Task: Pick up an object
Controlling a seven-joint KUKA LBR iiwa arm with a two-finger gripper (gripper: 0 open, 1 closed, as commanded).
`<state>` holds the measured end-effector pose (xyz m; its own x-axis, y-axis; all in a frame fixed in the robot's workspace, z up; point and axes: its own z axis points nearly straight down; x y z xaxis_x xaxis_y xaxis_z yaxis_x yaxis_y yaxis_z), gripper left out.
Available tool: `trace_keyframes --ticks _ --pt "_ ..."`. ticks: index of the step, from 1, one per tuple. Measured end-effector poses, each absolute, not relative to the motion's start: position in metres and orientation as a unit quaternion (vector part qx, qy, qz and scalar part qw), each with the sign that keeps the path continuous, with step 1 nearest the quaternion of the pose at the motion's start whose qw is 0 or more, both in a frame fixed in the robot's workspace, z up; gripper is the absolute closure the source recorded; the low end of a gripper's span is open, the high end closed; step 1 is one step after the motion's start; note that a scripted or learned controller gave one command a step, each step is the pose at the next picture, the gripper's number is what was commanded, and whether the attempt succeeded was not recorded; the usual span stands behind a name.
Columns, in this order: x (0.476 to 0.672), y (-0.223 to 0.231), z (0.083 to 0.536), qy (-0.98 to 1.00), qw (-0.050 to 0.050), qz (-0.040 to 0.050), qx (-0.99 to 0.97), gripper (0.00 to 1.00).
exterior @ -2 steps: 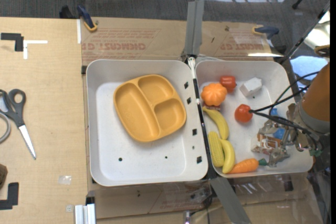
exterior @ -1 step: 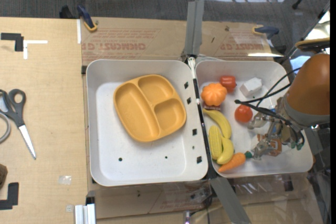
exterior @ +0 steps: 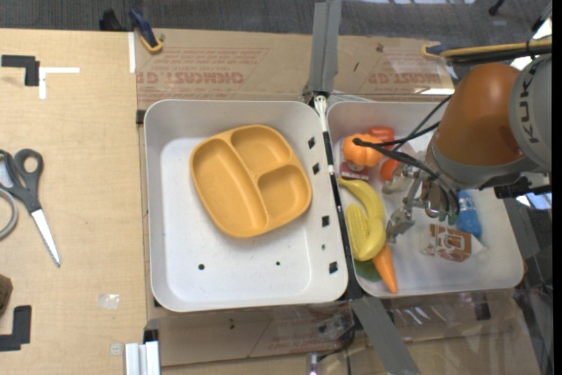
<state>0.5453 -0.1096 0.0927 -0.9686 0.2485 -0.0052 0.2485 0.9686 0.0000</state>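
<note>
Arm (exterior: 479, 123) covers the right bin's (exterior: 457, 277) middle. Finger state of gripper (exterior: 413, 211) unreadable in clutter. Small carton (exterior: 450, 241) print too small to read. Scissors (exterior: 26, 198) cut off at left edge.

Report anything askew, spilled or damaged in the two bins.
Nothing looks spilled or damaged. The yellow divided plate lies flat but turned at an angle in the left bin. The banana and carrot simply lie loose.

Colours of the bench, bins and their contents.
White left bin (exterior: 167, 215) with yellow-orange divided plate (exterior: 251, 179); white right bin (exterior: 492, 272) with yellow banana (exterior: 367, 215), orange carrot (exterior: 385, 269), orange fruit (exterior: 358, 151); grey arm (exterior: 536, 114) with orange band (exterior: 481, 114); grey-handled scissors (exterior: 31, 198) on tan bench (exterior: 70, 277).
</note>
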Motion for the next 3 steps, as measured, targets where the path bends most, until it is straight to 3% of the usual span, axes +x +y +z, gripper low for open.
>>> trace_keyframes --ticks 1,2,3 --pt "0.632 -0.185 0.123 0.978 0.002 -0.0005 0.208 0.0" --pt "0.578 -0.222 0.094 0.964 0.002 -0.0004 0.264 0.0" --pt "0.528 -0.221 0.092 0.948 0.001 0.0 0.317 0.0"
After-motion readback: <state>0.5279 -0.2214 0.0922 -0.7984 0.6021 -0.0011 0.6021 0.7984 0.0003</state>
